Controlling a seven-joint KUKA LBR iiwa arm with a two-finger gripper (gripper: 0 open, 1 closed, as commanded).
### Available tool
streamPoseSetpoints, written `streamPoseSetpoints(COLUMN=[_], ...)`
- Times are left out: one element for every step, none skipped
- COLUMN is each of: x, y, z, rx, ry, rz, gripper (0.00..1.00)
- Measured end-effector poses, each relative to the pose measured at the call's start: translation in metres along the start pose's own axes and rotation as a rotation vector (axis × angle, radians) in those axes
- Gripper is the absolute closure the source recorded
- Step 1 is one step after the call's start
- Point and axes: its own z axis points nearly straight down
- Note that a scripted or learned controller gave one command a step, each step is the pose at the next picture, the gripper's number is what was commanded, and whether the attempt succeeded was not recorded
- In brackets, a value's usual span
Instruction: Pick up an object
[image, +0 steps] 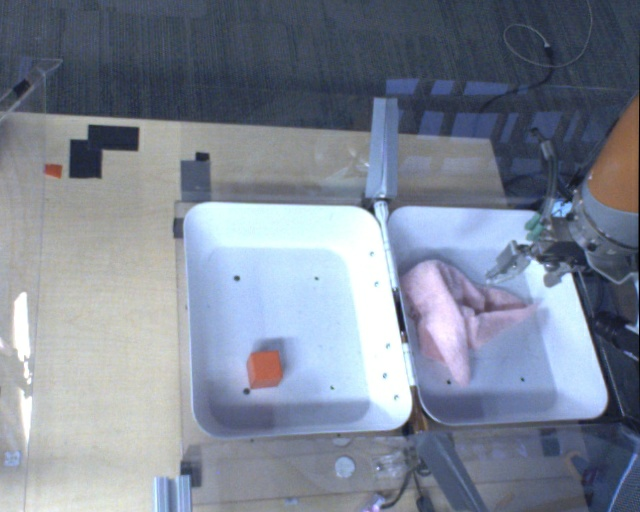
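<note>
— Pale wood is showing all along the bench (110, 300), with two white bins sitting side by side on it. What is lying in them?

— An orange block (265, 369) is resting in the left bin (210, 300), toward its near left part, well apart from everything else. A crumpled pink cloth (450, 315) is lying in the right bin (570, 390), bunched against that bin's left side and stretching a flap out to the right.

— And the arm?

— It is reaching in from the right, its orange band (618, 170) showing at the edge. The gripper (520, 262) is hanging over the far right part of the right bin, just beside the cloth's right flap.

— Is it holding anything?

— I cannot tell how its fingers are standing; they are too small and blurred. Nothing is visibly sitting between them.

— Anything else on the bench?

— Black markers (98, 148) and a small orange square (53, 171) are sitting at the far left.
</note>
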Motion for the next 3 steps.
streamPoseSetpoints(x=[0.003,0.008,0.021], y=[-0.013,0.032,0.066], z=[0.174,0.180,0.180], rx=[-0.011,-0.017,-0.016], ry=[-0.002,-0.002,-0.003], rz=[-0.073,-0.048,-0.079], gripper=[0.00,0.00,0.00])
